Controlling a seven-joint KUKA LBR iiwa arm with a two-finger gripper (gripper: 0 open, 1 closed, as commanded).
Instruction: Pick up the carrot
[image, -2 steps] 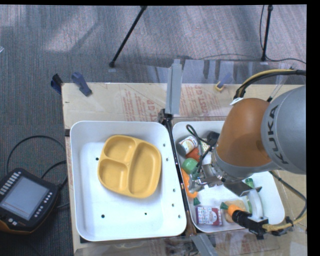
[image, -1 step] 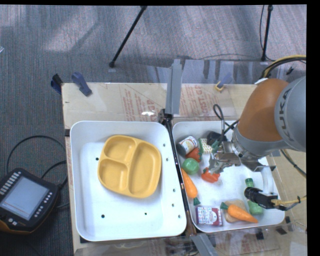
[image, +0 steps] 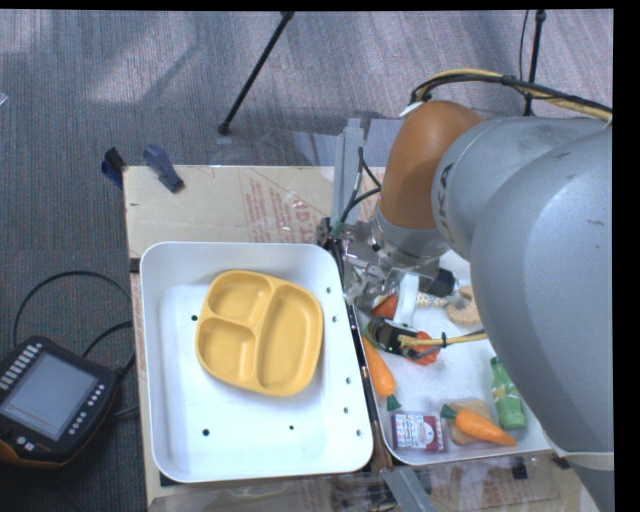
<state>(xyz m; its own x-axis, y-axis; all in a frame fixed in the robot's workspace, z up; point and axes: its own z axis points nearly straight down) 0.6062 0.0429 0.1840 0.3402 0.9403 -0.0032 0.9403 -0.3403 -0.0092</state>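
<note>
Grey arm (image: 540, 250) reaching over right bin (image: 455, 385); hand (image: 385, 298) low, near carrot (image: 378, 368) along bin's left wall, opening impossible to tell. Approach step, seemingly; next needs lowering astride carrot, closing.

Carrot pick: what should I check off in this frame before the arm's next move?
1. Target found: ok. Two lie in the right bin: the wall-side carrot and the front carrot.
2. Which one is meant: cannot tell.
3. Pincer over the correct bin: ok, at its far left corner, beyond the wall-side carrot.
4. Carrot lifted: not ok, both lie down in the bin.
5. Room around the wall-side carrot: not ok, it lies right along the bin's left wall.
6. Room around the front carrot: not ok, the packet and the green bottle sit close by.
</note>
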